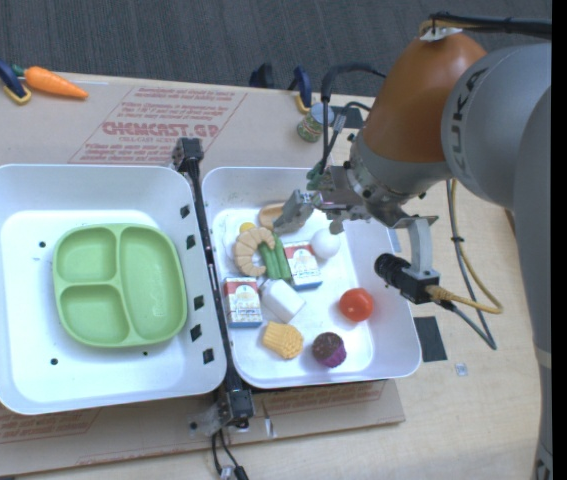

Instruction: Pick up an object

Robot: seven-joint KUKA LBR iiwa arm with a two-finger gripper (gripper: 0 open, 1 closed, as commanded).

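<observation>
loads of toys crowd the right bin [395, 353], so the gripper [298, 211] (fingers' state hard to tell) might snag two.

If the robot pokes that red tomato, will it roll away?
Probably. The red tomato looks round and smooth, so a push would likely send it rolling. It sits on a bare patch of the right bin, so little would stop it before the wall. It looks glossy, so perhaps slippery too.

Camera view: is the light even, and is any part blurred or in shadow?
Camera view: even, soft light; the white bins are bright with no hard glare; the gripper looks slightly soft against the toys, and the arm shades the right bin's upper part.
</observation>
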